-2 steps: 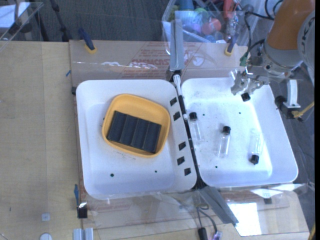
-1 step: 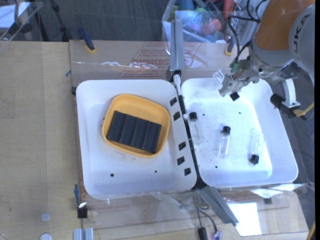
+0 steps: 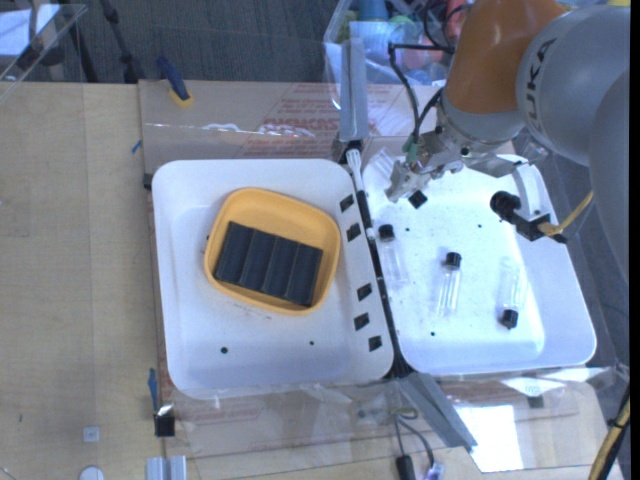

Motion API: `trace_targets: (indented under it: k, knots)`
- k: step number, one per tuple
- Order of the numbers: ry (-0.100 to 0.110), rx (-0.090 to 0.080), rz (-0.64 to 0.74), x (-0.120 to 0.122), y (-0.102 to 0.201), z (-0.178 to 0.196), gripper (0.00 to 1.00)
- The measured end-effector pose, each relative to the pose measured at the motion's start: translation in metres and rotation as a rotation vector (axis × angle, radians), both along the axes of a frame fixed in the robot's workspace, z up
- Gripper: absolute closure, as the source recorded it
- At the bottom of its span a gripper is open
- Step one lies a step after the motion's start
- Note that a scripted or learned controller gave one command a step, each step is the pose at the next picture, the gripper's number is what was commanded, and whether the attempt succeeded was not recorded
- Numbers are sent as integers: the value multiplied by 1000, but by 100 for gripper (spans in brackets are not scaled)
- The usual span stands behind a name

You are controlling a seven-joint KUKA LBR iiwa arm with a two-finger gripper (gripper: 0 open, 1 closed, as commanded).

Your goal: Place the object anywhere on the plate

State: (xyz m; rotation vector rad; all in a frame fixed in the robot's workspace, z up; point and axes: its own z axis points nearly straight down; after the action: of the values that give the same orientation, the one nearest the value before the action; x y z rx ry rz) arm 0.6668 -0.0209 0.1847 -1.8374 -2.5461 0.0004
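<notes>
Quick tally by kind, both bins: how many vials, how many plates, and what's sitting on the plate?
Clear vials with black caps: 3, all in the right bin
Yellow plate: 1, in the left bin
Black ribbed block: 1, on the plate
Total: 5

The plate (image 3: pixel 272 251) sits in the left bin (image 3: pixel 180 268). In the right bin (image 3: pixel 560 308) lie what look like three capped vials (image 3: pixel 449 280), spread left to right, with the gripper (image 3: pixel 408 186) above its far-left corner.
</notes>
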Motion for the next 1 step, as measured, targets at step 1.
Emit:
trace_targets:
  k: [1]
  knots:
    - [0,0,84,-34,48,0,100]
